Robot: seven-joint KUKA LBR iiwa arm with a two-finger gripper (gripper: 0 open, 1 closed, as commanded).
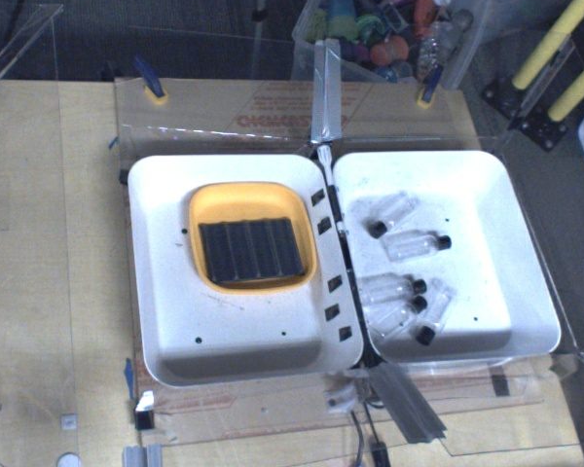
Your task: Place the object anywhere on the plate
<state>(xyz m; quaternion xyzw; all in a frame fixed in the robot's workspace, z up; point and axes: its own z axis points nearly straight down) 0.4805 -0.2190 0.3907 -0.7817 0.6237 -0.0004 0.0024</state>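
A yellow plate (248, 195) with rounded corners lies in the left white bin (165, 290), a little toward its back. A dark ridged rectangular slab (250, 249) lies flat in the middle of the plate. Several clear small bottles with black caps lie on their sides in the right white bin (496, 261): one bottle (389, 212) near the back left, another bottle (416, 246) just in front of it, and a cluster of bottles (399, 305) by the front left corner.
A raised divider (333, 261) with black tabs runs between the two bins. Behind the bins stands a clear box of colourful toys (389, 17). Yellow tubes (565, 27) lean at the top right. Bare wooden bench (49, 261) lies to the left.
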